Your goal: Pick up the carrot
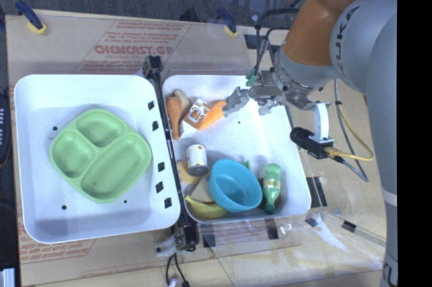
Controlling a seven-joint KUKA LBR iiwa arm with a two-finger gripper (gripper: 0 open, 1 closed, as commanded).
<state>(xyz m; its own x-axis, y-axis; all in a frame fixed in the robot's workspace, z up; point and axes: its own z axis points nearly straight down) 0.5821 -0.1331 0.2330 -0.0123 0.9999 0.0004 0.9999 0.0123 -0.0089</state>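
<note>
Orange carrot (213, 115), tapered, lying beside claw (236, 102)

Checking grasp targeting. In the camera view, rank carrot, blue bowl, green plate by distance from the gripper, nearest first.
1. carrot: right bin, just left of the gripper.
2. blue bowl: same bin, toward the view's bottom.
3. green plate: left bin, farthest.

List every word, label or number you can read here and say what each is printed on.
"CHEMCAST GP" in red, large, on the brown paper sheet under the bins; smaller red lines below it are too blurred to read.
"KUKA", partly cut off, on the grey arm.
The small box beside the carrot carries a printed label, too small to read.
Red print on the paper's lower left edge: unreadable.
</note>
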